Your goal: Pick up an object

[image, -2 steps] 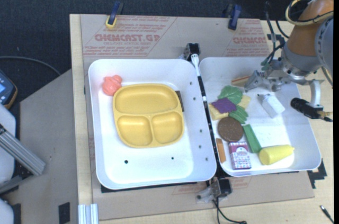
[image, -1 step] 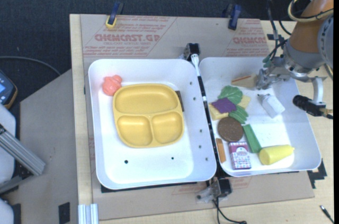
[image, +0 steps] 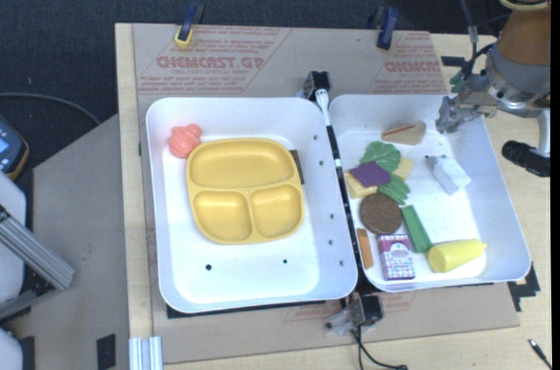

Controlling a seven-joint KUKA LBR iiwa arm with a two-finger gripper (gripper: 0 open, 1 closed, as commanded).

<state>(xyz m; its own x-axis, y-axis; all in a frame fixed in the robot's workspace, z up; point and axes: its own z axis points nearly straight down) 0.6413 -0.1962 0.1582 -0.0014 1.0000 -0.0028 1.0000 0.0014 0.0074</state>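
Red carton (image: 396,258) front of rt bin (image: 512,219), arm (image: 522,45) over far rt corner

Two white bins (image: 166,211) sit side by side, the left with one yellow divided tray (image: 243,188) and one pink toy (image: 184,139), the right with roughly ten small toy food pieces (image: 385,202).

grey arm (image: 516,80), orange band (image: 528,31)
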